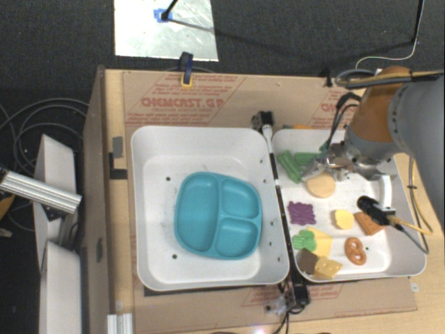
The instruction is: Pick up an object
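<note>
My pincer (327, 167) hangs low at the right bin's (403, 256) far-left corner, between the green toy (295, 164) and tan round cookie (321, 186); I cannot tell its opening.

We see a teal divided plate (217, 215) lying in the left white bin (149, 186) on the cardboard-covered bench (181, 99). Beyond the bench a shiny metal sheet (165, 19) rests on dark carpet (49, 40), with black cables (28, 127) at left.
</note>
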{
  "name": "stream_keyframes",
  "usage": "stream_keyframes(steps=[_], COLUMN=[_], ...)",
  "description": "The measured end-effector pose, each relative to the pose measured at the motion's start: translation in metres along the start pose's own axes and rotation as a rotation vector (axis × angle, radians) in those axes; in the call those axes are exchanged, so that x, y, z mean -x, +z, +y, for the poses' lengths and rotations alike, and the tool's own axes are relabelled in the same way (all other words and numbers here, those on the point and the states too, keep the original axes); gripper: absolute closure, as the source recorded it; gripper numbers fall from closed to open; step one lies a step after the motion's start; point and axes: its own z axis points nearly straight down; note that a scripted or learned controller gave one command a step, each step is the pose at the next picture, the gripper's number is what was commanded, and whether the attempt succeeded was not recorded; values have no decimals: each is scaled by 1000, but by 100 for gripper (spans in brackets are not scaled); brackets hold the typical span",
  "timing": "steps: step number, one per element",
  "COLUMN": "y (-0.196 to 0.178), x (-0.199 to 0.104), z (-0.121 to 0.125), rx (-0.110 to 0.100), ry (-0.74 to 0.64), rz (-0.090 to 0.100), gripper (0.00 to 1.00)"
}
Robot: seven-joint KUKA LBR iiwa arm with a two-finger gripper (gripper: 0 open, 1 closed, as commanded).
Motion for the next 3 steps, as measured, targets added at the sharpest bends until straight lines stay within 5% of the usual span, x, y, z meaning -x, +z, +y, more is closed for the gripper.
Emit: stream_keyframes(steps=[1,2,3], y=[1,2,1], x=[-39,-36,-37], z=[29,-44,-79], rx=[-14,-13,-12], ry=[-4,5,4], rz=[-6,4,4], gripper=[0,0,0])
